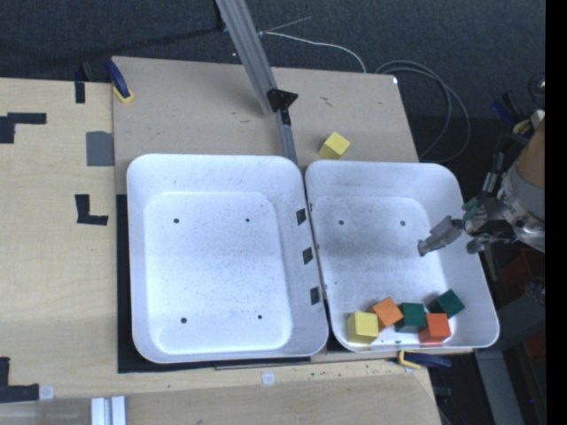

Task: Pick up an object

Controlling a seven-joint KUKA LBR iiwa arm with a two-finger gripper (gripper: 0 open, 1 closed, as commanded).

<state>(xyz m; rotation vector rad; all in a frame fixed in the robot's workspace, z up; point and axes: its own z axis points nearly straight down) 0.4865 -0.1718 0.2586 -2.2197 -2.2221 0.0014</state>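
Several small blocks lie along the near wall of the right bin (443,181): a yellow block (361,326), an orange one (387,311), a green one (412,315), a red one (436,327) and a dark green one (450,303). My gripper (448,244) hangs over the right side of that bin, above the blocks and farther from the camera. It is open, with nothing between its fingers. One grey finger (436,236) points left and down toward the bin floor.
The left bin (142,237) stands beside the right one. Another yellow block (334,145) lies on the bench behind the right bin. A grey metal bar (251,47) slants in from the top, ending at the bins' shared edge. Cables run at the upper right.
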